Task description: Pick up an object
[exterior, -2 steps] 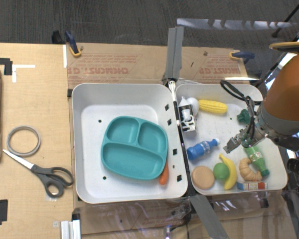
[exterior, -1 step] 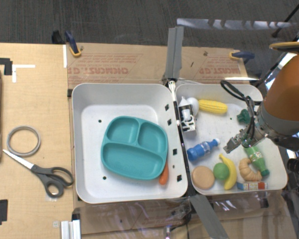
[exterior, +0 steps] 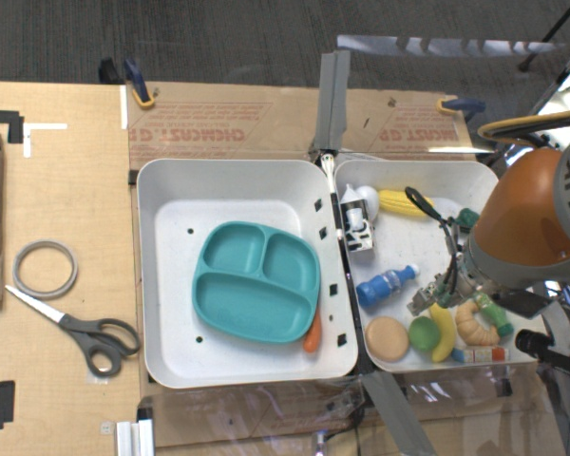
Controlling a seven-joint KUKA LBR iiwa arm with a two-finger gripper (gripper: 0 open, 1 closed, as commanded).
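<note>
The right bin [exterior: 399,174] holds several toys: a corn cob [exterior: 404,203], a white-and-black bottle [exterior: 357,219], a blue bottle [exterior: 387,285], a tan egg [exterior: 387,338], a green ball [exterior: 424,333], a yellow banana [exterior: 445,332] and a croissant [exterior: 476,323]. My gripper [exterior: 435,294] reaches down from the orange-banded wrist [exterior: 527,218] into the lower right of this bin. Its tip sits just above the banana and green ball, right of the blue bottle. Whether anything is between the fingers is unclear.
The left bin [exterior: 161,255] carries a teal divided plate [exterior: 257,282] and an orange carrot [exterior: 313,332] by the divider. Scissors [exterior: 81,331] and a tape roll [exterior: 45,267] lie on the bench at left. A black cable [exterior: 432,210] loops near the corn.
</note>
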